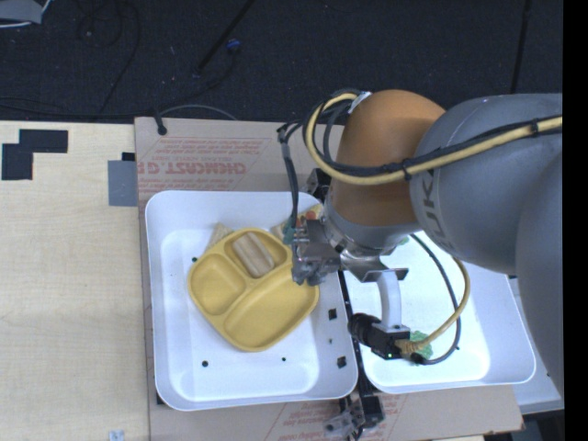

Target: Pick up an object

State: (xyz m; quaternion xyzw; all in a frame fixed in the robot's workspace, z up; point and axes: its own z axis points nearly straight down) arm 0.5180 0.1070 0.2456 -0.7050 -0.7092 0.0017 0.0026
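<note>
A yellow divided plate (250, 299) lies tilted in the left white bin (179, 338). A tan block (254, 253) rests in its upper compartment. My gripper (304, 266) hangs low over the plate's right rim, near the wall between the two bins. The grey arm and its orange band (386, 154) rise above it and hide much of the right bin (501, 356). A small multicoloured item (308, 219) peeks out just behind the gripper at the left bin's far right corner.
A small green piece (420, 344) lies in the right bin beside a black cable fitting (377, 332). Cables loop around the wrist. Cardboard (197, 159) lies under both bins, and wooden bench (64, 274) stretches to the left.
</note>
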